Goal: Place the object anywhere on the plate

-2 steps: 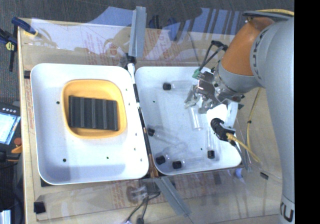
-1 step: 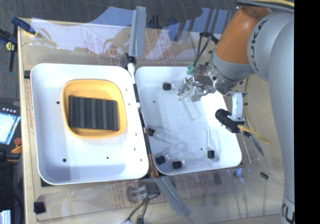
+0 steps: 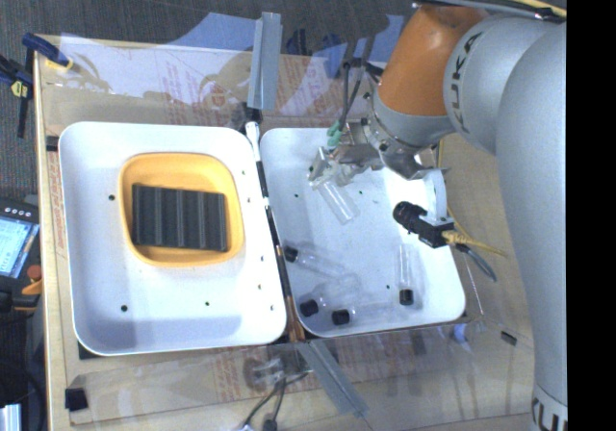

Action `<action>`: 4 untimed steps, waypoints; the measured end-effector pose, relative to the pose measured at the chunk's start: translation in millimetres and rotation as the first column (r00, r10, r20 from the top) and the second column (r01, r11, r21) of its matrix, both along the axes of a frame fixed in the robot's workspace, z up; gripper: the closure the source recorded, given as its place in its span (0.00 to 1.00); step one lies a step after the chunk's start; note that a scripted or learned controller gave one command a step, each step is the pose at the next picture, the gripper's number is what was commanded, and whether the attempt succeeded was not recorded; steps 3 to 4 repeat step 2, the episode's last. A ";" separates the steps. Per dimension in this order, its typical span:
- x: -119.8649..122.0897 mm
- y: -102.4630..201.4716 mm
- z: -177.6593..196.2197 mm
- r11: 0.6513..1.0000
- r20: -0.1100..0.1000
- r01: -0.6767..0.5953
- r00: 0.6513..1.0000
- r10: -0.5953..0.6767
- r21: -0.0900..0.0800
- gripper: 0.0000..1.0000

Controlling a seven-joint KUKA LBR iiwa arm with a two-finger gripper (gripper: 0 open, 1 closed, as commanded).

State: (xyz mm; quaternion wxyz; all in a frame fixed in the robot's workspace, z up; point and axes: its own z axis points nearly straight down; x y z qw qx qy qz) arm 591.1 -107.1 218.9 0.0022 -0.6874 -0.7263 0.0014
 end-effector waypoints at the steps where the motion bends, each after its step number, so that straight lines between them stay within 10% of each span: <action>1: 32.3 74.2 15.3 0.966 0.005 -0.260 0.966 0.260 -0.002 1.00; 2: 32.3 73.9 15.3 0.966 0.005 -0.260 0.966 0.260 -0.002 0.00; 4: 32.3 73.9 15.3 0.966 0.005 -0.260 0.966 0.260 -0.002 0.00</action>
